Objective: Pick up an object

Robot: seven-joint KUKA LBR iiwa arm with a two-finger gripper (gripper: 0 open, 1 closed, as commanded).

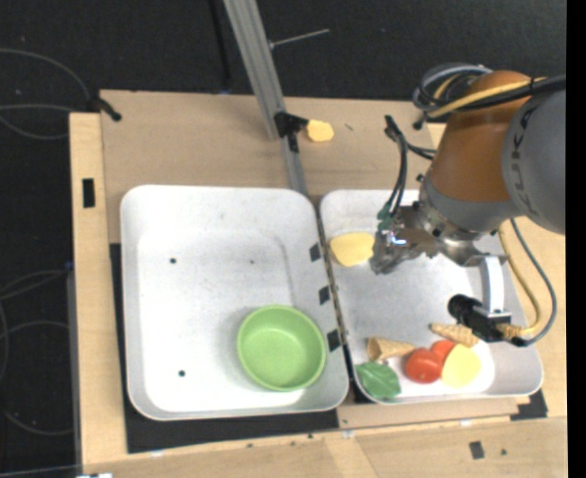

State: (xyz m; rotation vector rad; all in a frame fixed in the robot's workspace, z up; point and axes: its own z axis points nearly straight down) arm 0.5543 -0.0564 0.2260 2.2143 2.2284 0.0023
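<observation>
Gripper [388,255] hovering in right bin [428,307], far-left part, just beside pale yellow piece [351,249]. Jaws' state: can't tell. Piece looks light, rounded, prob. smooth & slippery — best pinched across middle, gently.

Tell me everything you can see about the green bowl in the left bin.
The green bowl is a round, light green dish, plastic by its smooth matte look, standing upright with its opening up and nothing visible inside. It sits in the left bin, in the near right corner, close to the wall shared with the right bin. It rests on the bin floor and no other object touches it. The gripper is away over the right bin.
</observation>
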